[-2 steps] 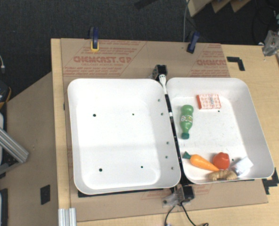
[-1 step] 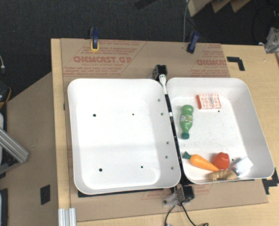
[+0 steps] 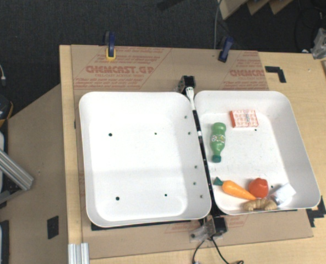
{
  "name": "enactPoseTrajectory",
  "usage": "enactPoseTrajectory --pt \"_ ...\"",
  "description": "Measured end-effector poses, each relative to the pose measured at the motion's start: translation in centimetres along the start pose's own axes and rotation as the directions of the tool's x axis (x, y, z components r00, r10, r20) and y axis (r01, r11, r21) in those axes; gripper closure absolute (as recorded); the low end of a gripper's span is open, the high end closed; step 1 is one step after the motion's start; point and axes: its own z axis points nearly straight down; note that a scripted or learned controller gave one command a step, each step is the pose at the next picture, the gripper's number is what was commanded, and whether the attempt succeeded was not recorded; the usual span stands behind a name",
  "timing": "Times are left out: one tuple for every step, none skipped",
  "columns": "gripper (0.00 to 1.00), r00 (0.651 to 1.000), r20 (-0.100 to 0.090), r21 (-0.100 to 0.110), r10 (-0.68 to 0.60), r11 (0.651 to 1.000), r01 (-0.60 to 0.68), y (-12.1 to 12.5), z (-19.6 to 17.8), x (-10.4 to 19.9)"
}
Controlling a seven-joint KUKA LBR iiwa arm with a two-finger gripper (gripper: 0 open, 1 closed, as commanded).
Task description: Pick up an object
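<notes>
Hand's grip: cannot tell; every object lies in the right bin (image 3: 276, 147).
A green bottle (image 3: 217, 141) lies by the bin's left wall, a red-and-white box (image 3: 244, 118) farther back; a carrot (image 3: 234, 189), red tomato (image 3: 258, 187) and tan root (image 3: 260, 204) cluster at the near edge.

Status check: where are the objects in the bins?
Right bin holds all objects: green bottle, red-patterned box, carrot, tomato, ginger root. Near-edge items crowded together, touching.

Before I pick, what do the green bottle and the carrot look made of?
Green bottle: likely moulded plastic, smooth with a slight sheen, pale printed label. Carrot: probably toy plastic too, uniform glossy orange with a green tip; could be rubber.
</notes>
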Motion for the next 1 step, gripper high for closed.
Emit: enactPoseTrajectory --pt "1.00 1.000 0.003 -0.005 -0.001 1.000 0.001 0.12 -1.08 -0.03"
